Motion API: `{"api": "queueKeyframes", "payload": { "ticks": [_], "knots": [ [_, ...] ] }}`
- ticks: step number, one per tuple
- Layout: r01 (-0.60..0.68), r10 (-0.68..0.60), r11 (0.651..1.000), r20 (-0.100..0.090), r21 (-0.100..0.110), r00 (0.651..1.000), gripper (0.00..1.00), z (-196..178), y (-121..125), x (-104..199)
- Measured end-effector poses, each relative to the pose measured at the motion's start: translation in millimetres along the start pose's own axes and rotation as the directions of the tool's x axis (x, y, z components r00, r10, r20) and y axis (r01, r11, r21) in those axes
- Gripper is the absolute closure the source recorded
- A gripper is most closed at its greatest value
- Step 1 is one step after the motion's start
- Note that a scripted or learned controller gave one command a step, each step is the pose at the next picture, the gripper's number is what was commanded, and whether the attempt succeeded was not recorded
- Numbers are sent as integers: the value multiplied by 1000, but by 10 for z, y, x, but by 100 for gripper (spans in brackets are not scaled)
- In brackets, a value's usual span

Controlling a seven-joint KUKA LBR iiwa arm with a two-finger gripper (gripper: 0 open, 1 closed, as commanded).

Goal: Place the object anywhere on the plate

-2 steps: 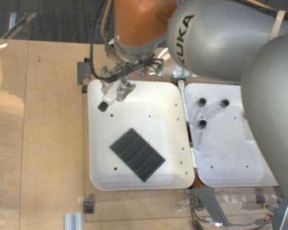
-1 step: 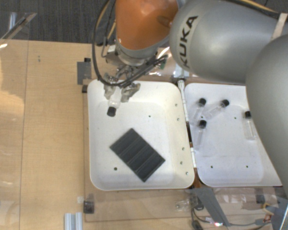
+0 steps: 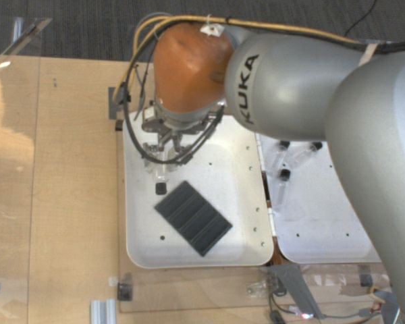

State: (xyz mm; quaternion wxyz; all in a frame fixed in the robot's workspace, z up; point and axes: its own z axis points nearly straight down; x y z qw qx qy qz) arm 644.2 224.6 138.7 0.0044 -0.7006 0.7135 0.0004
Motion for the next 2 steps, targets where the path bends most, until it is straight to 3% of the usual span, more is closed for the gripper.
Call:
{"api": "queueKeyframes", "payload": {
  "ticks": [1, 2],
  "knots": [
    [295, -295, 956, 1, 4, 956, 100, -738, -264, 122],
    [408, -408, 913, -2, -2, 913, 100, -4, -142, 1033]
  ]
}}
